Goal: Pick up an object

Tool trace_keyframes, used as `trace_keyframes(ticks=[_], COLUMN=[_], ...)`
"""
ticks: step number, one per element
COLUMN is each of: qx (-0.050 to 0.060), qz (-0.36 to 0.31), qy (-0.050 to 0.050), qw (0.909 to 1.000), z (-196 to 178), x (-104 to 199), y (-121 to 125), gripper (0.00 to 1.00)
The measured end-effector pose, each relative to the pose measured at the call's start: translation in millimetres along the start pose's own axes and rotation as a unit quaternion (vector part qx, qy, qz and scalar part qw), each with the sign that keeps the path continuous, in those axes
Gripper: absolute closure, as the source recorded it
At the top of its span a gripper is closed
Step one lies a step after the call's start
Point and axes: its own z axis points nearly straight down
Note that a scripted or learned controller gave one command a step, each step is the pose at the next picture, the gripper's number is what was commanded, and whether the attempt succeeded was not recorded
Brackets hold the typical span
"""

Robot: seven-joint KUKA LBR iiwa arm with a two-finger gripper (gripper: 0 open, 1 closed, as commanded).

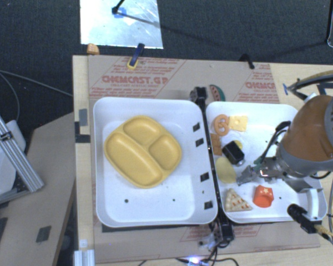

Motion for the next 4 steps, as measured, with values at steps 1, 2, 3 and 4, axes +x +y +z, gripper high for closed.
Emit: trace_keyframes(ticks=[1, 2, 3, 4], qx=[-0.003, -0.005, -0.003, -0.005], qz=[-0.002, -0.007, -0.007, -0.006], qy=[0.0, 0.002, 0.002, 0.001], qw=[1.0, 1.0, 1.0, 1.0], z=[-14, -67, -64, -99], x=[3, 67, 140, 178], y=[2, 3, 17, 47], gripper=[1.0, 1.0, 1.0, 1.0])
